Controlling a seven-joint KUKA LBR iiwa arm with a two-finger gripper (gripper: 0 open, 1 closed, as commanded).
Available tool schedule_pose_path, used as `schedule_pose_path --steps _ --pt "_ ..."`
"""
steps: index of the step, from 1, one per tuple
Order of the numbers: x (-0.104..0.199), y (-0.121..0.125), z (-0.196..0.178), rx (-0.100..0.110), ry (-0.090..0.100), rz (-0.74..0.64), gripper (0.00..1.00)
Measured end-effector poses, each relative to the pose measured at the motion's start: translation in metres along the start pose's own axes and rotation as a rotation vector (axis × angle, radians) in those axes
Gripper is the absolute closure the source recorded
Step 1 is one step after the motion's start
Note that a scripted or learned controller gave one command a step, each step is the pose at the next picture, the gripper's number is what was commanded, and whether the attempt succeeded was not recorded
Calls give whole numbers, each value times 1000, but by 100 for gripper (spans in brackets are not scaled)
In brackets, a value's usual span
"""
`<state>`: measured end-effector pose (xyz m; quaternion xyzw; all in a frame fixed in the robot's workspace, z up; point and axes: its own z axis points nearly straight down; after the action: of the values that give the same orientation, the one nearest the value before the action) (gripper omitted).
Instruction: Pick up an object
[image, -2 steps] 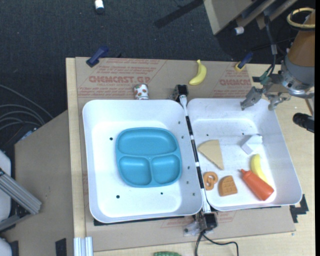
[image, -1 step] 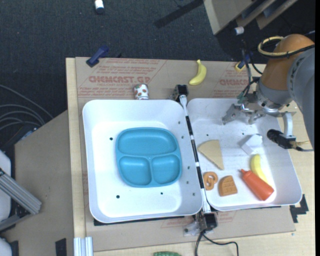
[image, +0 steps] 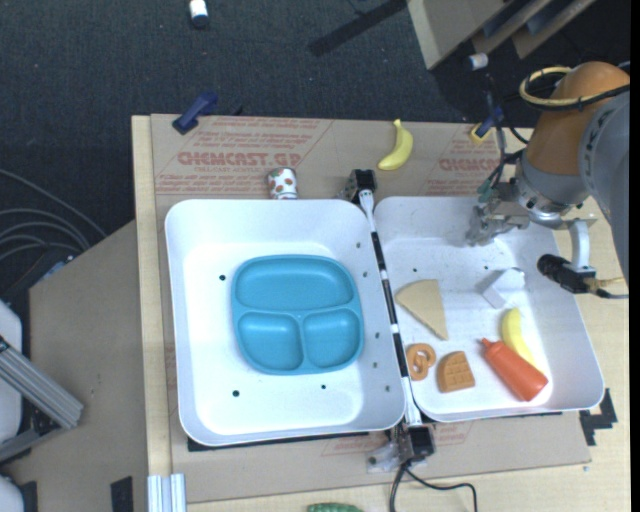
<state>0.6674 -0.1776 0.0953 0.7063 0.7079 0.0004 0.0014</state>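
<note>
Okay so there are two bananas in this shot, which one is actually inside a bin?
The banana beside the orange bottle: this banana lies in the right bin. The other banana lies on the bench, behind both bins.

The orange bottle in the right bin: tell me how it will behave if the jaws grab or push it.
The orange bottle lies on its side, so its rounded body may well roll if nudged sideways. Its smooth, glossy-looking surface could slip in a pinch. It lies against the yellow banana, so a push would probably shift that too.
</note>
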Motion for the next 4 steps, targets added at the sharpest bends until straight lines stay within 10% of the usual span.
schedule_pose_path --steps 2,4 --pt "26 -23 -153 3 2 1 100" --pt "76 -3 -165 3 2 1 100"
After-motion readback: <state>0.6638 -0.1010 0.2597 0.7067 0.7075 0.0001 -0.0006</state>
